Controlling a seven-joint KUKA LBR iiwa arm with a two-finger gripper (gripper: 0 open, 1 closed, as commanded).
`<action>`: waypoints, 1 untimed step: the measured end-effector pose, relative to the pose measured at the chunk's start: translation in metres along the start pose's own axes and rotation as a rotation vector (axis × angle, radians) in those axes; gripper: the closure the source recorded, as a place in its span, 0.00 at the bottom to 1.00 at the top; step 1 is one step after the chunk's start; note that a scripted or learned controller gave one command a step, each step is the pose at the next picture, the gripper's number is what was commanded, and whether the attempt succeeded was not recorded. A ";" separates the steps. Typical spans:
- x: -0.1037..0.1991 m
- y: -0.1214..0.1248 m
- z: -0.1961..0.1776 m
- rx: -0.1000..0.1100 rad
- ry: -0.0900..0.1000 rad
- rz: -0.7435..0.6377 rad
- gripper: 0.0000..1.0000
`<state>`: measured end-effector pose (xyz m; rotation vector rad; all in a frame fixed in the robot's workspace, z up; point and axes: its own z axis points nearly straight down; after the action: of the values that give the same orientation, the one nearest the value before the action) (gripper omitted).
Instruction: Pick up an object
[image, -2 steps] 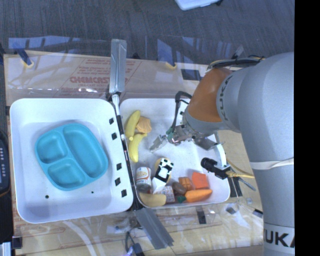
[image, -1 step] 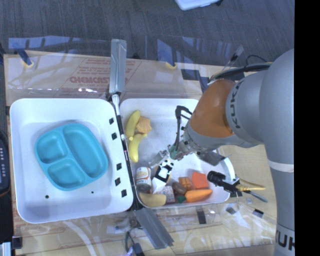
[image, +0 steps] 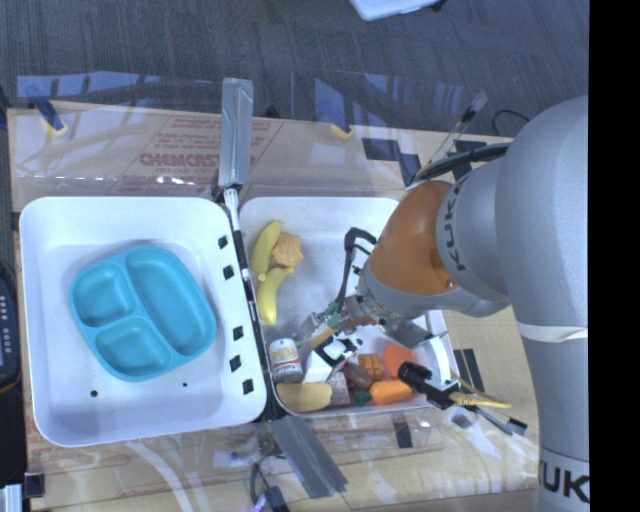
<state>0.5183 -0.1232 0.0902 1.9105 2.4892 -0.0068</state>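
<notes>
The right bin (image: 330, 208) holds the loose objects. Two yellow bananas (image: 266, 246) (image: 270, 294) lie along its left side, with a tan lump (image: 288, 251) beside the upper one. A small jar (image: 285, 358) stands near the front left corner, above a pale yellow rounded piece (image: 305, 397). An orange carrot-like piece (image: 392, 393), a red-orange piece (image: 397, 358) and a brown piece (image: 358, 378) crowd the front. My gripper (image: 335, 338) is low in this bin, just right of the jar and above the brown piece. Nothing is visibly held.
The left bin (image: 60, 400) carries a blue divided plate (image: 143, 310). A grey strip (image: 236, 130) runs along the wall between the bins. The arm's orange band and grey body cover the right bin's right half.
</notes>
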 end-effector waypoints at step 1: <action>-0.099 0.045 0.000 -0.001 0.003 0.000 0.00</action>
<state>0.5869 -0.2071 0.0905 1.9111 2.4913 -0.0032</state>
